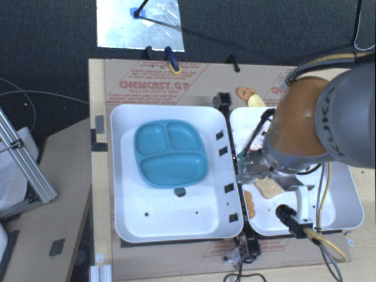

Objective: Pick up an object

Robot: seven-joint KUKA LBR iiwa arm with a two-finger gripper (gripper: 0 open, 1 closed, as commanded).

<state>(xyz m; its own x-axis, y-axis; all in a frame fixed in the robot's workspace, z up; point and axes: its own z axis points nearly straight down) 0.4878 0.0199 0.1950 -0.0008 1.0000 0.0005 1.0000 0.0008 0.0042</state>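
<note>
While my pincer (254, 168) hangs low over the right bin (346, 213), jaws hidden so I cannot tell their state, the toast (267, 188) lies just beside it, toward the camera.

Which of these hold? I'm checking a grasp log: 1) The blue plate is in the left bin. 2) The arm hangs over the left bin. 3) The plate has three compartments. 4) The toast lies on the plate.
1) True: the plate lies in the left bin.
2) False: the arm is over the right bin.
3) True.
4) False: the toast lies in the right bin, beside the arm.
</note>
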